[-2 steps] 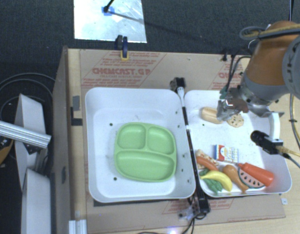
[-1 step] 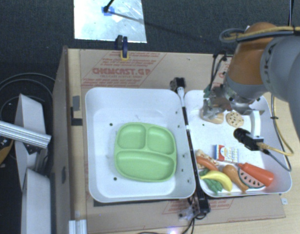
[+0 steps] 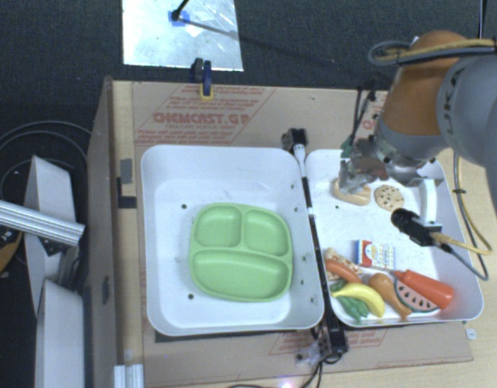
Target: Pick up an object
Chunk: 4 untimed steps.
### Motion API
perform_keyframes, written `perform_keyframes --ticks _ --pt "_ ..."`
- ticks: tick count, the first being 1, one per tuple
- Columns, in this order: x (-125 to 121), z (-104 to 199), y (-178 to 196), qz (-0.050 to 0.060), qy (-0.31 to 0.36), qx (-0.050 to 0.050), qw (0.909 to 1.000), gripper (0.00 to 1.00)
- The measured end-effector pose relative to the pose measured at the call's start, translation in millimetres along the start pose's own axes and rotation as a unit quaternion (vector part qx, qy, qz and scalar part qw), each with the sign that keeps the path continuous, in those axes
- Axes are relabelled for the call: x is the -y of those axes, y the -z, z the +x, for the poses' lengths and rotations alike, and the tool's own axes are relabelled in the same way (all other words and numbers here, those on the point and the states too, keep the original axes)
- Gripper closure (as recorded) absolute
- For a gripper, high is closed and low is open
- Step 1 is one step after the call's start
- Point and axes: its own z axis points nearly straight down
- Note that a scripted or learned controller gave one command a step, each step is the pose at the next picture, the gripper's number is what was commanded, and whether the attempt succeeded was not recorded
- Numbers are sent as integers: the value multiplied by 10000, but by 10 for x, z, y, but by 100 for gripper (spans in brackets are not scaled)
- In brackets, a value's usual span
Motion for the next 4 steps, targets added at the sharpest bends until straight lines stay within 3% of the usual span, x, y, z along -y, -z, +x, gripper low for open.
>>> perform_keyframes --ticks 1,2,3,4 --pt "-18 -725 -114 10 -65 23 10000 100" --pt "-301 -497 -410 8 -10 3 10000 100" --pt "-88 -575 -918 35 -40 0 10000 100" --pt "-264 228 -199 -31 24 -16 10000 100"
